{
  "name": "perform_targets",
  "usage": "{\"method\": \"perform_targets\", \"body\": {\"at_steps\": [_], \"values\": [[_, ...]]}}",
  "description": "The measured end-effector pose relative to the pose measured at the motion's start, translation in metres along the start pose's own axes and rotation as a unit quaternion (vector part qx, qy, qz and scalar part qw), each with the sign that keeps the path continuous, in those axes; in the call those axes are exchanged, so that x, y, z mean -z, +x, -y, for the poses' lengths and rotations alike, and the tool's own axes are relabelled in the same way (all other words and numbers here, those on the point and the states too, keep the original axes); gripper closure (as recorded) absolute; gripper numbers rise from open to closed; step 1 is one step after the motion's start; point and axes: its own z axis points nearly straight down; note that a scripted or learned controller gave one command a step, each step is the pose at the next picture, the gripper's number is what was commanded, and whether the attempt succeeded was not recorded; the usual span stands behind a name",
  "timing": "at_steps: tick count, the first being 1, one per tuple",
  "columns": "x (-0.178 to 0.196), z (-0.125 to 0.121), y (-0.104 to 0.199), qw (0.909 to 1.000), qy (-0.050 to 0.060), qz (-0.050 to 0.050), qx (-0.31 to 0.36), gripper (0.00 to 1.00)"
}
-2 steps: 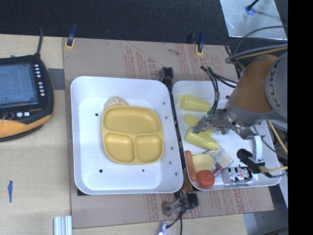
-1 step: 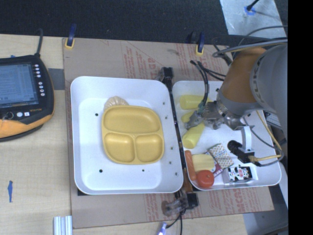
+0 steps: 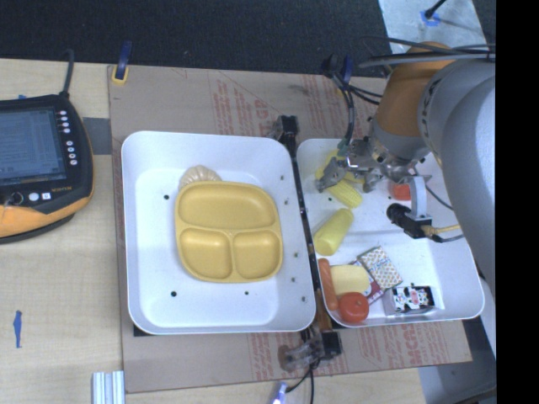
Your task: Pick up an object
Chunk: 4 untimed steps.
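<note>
Gripper [image 3: 347, 172] hung low in right bin [image 3: 455, 268], its grip impossible to judge, just beside a yellow block [image 3: 346, 194]; yellow tray [image 3: 228, 230] lay in left bin [image 3: 143, 225].

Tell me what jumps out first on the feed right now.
The big yellow divided tray filling the left bin grabs the eye first. Next is the grey arm with its orange band coming in from the right, its tool low over the right bin by a yellow piece. Small items crowd that bin's near corner, including a red tomato-like piece.
</note>
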Motion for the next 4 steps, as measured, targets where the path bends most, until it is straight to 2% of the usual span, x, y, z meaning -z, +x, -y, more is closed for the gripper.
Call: {"method": "perform_targets", "body": {"at_steps": [2, 3, 4], "values": [[0.021, -0.005, -0.031, 1.0, -0.004, 0.001, -0.001, 0.0], [0.017, 0.132, -0.043, 1.0, -0.004, 0.002, 0.0, 0.0], [0.035, 0.038, -0.086, 1.0, -0.006, 0.002, 0.0, 0.0]]}}
